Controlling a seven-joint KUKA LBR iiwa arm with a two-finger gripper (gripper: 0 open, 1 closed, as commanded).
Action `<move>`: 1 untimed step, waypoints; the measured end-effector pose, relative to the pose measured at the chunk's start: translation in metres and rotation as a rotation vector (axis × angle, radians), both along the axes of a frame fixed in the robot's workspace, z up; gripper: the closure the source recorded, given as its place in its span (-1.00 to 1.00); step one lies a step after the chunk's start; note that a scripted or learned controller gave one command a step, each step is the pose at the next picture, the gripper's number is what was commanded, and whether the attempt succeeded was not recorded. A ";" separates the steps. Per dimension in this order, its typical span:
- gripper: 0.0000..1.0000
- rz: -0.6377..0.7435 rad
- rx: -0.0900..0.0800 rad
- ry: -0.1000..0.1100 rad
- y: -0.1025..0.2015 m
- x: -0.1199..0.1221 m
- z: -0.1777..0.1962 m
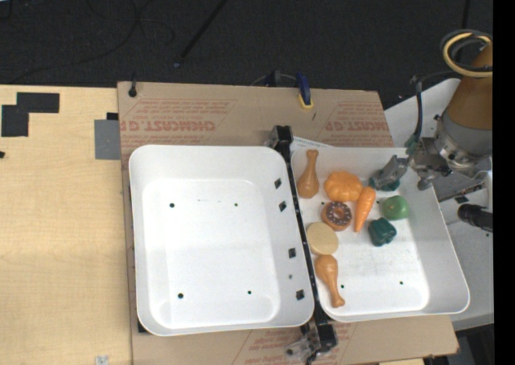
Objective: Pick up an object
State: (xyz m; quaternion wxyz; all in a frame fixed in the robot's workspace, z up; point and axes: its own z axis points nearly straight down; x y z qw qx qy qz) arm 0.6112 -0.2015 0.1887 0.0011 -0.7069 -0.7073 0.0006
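Note:
The right bin holds several toy foods. Among them are an orange drumstick, an orange pepper, a chocolate donut, a carrot, a pale green piece, a dark green piece, a beige disc and a second drumstick. My gripper hangs over the bin's far right part, just above the pale green piece, open with nothing between its fingers.
The left bin lies beside the right one, with a black divider along their shared edge. Both rest on cardboard. The arm comes in from the right, over the right bin's far corner.

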 end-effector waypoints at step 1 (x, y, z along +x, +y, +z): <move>-1.00 0.008 0.006 0.009 0.121 -0.023 -0.071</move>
